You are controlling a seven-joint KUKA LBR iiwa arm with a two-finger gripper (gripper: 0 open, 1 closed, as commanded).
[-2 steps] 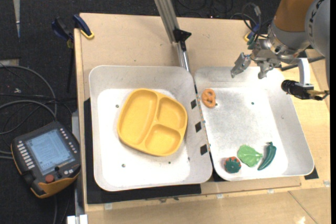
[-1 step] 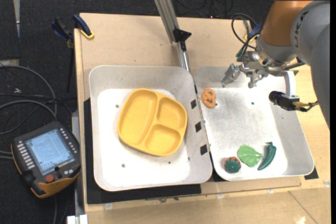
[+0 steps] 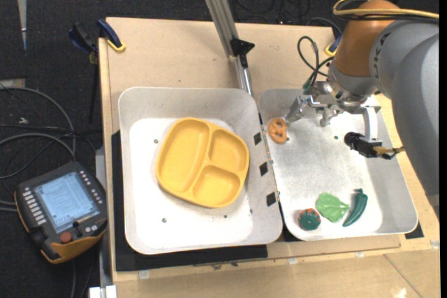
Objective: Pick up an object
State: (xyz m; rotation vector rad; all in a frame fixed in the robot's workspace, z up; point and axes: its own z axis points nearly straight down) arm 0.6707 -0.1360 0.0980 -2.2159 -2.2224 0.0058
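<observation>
Bright, even light falls from overhead and the two white bins (image 3: 140, 115) nearly wash out. Shadows stay short and soft under the yellow tray (image 3: 202, 162). The dark floor (image 3: 49, 45) swallows detail. Focus looks slightly soft, perhaps from compression; the big grey arm (image 3: 412, 87) blurs nearest the lens.

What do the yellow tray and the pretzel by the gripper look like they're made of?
Yellow tray: probably moulded plastic, smooth with a slight sheen, three compartments with rounded walls. Pretzel: orange-brown and matte; likely a plastic or rubber toy, too small to be sure. It lies in the right bin near the gripper.
</observation>
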